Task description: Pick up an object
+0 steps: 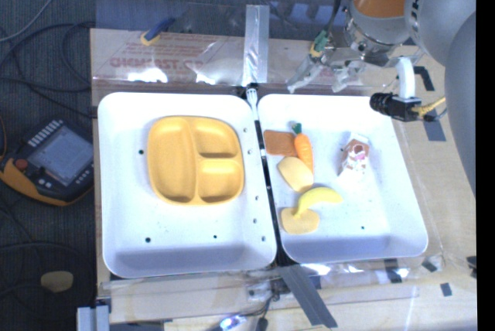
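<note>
Arm enters from upper right, orange band uppermost, wrist angled down-left. Gripper (323, 75) over back rim of right bin (402, 198), fingers spread apart, nothing between them. Toy carrot (303, 149) below gripper, inside bin, just beside brown slab (278, 142). Banana (318, 199) further below. Small figure (356, 155) below-right. Yellow tray (194, 159) far left, in left bin (124, 190).
</note>
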`<state>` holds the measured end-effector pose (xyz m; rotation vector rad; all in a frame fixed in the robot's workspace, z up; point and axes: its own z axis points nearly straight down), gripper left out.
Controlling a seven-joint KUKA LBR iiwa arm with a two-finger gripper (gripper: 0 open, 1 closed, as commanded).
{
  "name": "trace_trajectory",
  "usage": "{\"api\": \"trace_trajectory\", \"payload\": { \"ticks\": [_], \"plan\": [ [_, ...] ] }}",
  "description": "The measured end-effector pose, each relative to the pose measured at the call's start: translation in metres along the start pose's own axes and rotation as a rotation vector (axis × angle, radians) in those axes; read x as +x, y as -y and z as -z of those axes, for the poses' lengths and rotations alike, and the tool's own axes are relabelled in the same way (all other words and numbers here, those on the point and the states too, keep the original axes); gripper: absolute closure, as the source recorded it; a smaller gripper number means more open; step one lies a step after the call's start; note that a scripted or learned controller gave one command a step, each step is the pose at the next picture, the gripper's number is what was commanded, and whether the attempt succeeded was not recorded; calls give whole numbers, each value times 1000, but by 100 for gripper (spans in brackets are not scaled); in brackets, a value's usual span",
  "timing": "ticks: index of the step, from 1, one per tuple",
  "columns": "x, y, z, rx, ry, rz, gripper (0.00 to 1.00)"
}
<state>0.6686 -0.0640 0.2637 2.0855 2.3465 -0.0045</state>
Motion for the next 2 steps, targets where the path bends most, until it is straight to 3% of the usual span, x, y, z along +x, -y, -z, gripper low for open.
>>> {"api": "trace_trajectory", "payload": {
  "ticks": [1, 2],
  "plan": [
    [-7, 43, -81, 2, -2, 18, 0],
    [-61, 38, -44, -1, 0, 122, 0]
  ]
}}
